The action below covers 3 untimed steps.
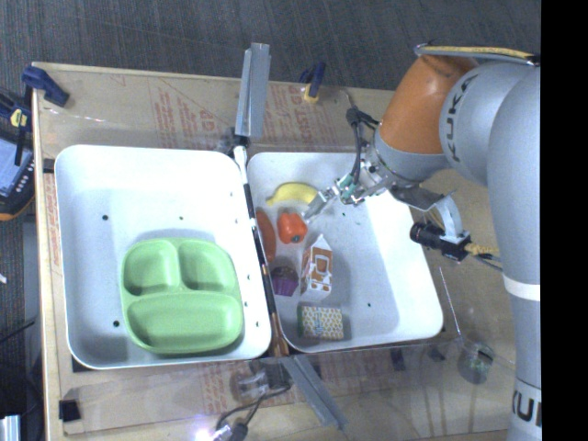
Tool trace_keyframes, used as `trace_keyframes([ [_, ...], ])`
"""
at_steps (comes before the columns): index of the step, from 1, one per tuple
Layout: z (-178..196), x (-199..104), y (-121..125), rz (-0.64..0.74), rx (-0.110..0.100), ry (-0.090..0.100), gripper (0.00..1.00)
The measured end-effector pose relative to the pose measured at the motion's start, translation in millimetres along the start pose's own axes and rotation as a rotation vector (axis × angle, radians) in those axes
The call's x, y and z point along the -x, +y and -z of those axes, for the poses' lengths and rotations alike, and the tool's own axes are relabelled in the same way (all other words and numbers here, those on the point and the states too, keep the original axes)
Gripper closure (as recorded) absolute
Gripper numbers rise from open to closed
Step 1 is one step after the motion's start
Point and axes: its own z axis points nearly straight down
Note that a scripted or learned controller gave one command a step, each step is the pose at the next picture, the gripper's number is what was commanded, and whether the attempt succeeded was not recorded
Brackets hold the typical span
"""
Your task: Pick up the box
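Box [317,266] upright in right bin [404,283], near centre, white with orange print. Just at its 9 o'clock, purple piece [284,279]; at 6, patterned pouch [322,322]; at 11, orange pepper [291,227] and banana [292,193]. Claw [323,200] at box's 12 o'clock, above banana's end; fingers too small to tell apart or together. In left bin [83,200], green tray [181,296].

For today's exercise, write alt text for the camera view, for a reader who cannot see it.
The arm's gripper hovers at the back of the right bin, beside a banana and away from the box lying mid-bin. The left bin holds a green tray.
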Motion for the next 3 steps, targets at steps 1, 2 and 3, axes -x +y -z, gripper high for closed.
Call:
trace_keyframes([
  [1,-55.3,-34.8,-37.2,-0.070,-0.004,0.003,0.00],
  [2,-13.7,14.1,-14.4,-0.227,-0.001,0.001,0.00],
  [3,19.1,46.7,1.8,-0.288,-0.001,0.001,0.00],
])
